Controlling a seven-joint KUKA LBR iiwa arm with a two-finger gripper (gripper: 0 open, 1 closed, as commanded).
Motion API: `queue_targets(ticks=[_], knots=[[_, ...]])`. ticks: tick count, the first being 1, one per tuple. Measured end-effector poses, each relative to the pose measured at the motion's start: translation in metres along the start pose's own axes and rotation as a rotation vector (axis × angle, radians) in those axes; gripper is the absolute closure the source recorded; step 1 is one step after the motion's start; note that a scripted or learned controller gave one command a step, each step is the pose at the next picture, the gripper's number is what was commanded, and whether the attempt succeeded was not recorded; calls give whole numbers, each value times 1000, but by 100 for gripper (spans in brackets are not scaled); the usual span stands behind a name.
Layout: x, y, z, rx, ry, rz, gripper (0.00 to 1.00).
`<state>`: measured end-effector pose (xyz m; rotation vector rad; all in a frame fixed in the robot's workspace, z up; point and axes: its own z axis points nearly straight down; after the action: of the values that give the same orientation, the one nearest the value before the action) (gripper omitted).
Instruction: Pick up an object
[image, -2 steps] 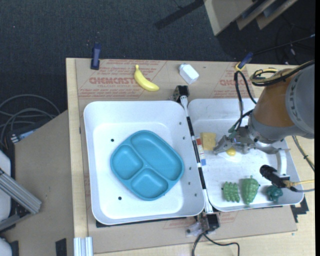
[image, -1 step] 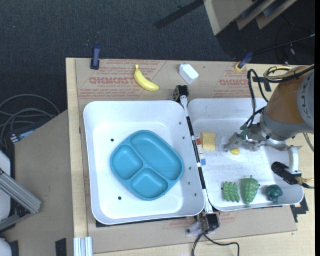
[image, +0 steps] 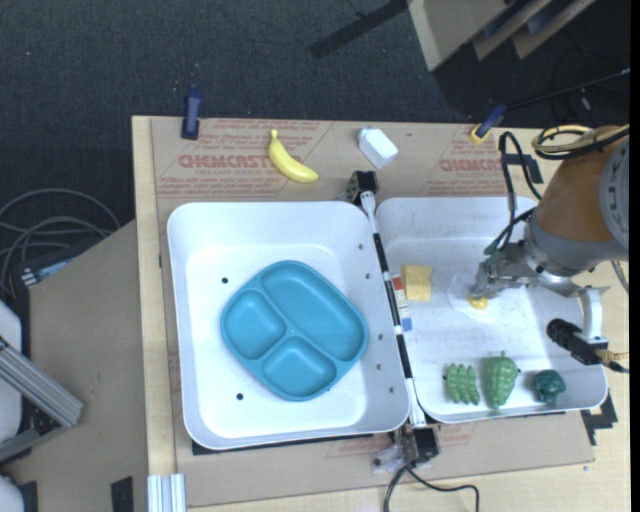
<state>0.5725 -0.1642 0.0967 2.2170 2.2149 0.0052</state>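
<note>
- Where the gripper (image: 487, 290) descends in the right bin (image: 440, 215), a small yellow object (image: 479, 301) lies just beneath it; whether the tool is spread or pinching cannot be told.
- Judged light, rigid and smooth, it could slip; a hold across its middle seems best.
- Nearby lies a yellow block (image: 417, 282).

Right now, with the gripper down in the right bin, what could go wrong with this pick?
1. The gripper sits over a small yellow piece that is low and partly hidden, so the fingers may close on nothing or nudge it away.
2. The yellow block lies close on the left; a sideways slip could knock it toward the bin wall.
3. Loose cables hang near the arm and might snag.
</note>
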Motion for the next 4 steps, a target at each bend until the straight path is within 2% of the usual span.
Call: queue_targets(ticks=[2, 3, 4], knots=[[0, 1, -20, -4, -2, 0, 100], [0, 1, -20, -4, -2, 0, 0], [-48, -45, -12, 10, 3, 0, 0]])
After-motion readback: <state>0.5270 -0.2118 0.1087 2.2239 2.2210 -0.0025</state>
